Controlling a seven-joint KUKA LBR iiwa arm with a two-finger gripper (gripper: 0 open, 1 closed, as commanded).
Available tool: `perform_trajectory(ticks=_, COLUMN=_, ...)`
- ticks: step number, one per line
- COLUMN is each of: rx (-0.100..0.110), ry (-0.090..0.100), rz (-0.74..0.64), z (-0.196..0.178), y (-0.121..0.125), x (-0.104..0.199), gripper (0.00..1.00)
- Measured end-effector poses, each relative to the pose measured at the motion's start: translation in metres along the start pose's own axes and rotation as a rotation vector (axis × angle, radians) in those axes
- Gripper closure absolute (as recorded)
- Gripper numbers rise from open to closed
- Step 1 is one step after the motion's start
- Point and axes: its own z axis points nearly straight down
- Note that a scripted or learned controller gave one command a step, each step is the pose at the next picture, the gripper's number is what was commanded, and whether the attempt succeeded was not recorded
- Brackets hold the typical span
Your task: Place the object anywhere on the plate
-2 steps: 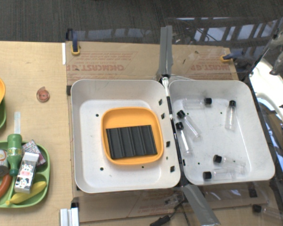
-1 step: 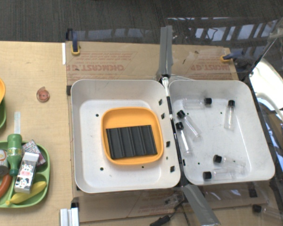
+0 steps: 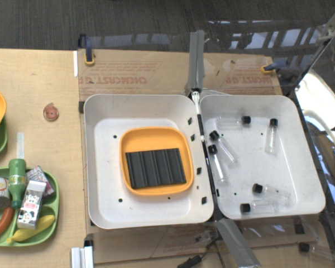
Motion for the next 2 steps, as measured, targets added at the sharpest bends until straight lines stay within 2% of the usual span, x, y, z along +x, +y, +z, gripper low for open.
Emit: perform_trajectory(ticks=2, rx=-0.003, ry=0.0, rz=-0.627, z=0.011, y=0.001, x=0.003, gripper=0.0)
